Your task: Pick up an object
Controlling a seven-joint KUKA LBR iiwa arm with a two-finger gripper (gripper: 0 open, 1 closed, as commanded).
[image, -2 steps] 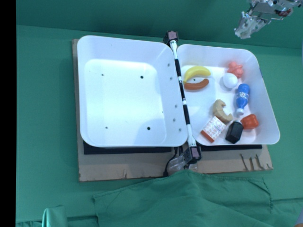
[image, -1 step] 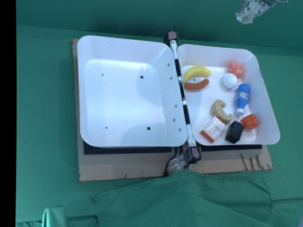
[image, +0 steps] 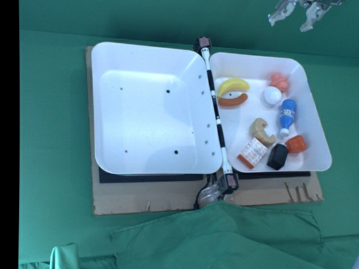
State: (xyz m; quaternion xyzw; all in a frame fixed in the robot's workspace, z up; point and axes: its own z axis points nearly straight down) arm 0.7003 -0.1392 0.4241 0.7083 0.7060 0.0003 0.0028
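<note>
Green cloth bunches along the bottom of the frame, nearest the camera, overlapping the brown cardboard sheet under the two bins. Just above it, in the lower part of the right bin, lie a black block, a red-and-white carton and an orange-red piece. Higher in that bin sit a tan curled pastry shape, a blue bottle lying on its side, a white ball, a pink-orange lump, a yellow banana and a red sausage touching just below it. The left bin fills the middle left of the frame, its floor dotted with small dark specks. At the upper right corner, well apart from the objects and over the green surface, hangs the tool, its fingers spread apart with nothing between them.
</note>
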